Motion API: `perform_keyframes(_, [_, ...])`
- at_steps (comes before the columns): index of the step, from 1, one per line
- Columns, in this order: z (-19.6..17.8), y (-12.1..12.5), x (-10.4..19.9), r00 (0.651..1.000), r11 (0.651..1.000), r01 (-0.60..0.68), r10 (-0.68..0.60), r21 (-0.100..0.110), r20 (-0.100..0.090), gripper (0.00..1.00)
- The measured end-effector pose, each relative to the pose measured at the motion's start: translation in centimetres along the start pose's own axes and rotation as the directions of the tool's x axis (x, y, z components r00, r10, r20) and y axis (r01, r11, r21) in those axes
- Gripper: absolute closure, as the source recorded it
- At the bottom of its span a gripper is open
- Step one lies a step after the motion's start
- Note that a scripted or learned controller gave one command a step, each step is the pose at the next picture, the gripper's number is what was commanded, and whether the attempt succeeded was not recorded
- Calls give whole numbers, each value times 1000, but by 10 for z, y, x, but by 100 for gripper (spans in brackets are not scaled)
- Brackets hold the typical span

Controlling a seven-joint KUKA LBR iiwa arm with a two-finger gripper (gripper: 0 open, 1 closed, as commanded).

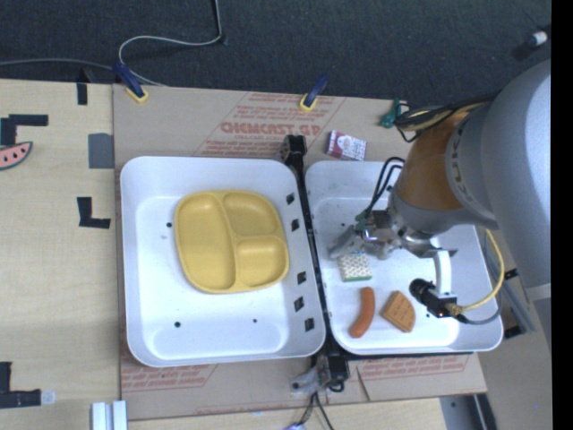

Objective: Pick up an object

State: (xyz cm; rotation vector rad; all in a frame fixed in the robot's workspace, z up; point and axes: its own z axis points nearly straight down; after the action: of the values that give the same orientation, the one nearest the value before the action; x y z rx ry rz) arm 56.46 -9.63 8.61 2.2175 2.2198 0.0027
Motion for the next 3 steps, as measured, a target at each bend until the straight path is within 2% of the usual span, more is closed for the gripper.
perform_keyframes(1, [-1, -43, -4, 1000, 1000, 0, 0, -2, 1, 0])
perform_keyframes(2, [0, 22, -3, 1000, 1000, 0, 0, -1, 0, 0])
perform_keyframes(3, [0, -13, 2, 1000, 1000, 0, 0, -2, 1, 0])
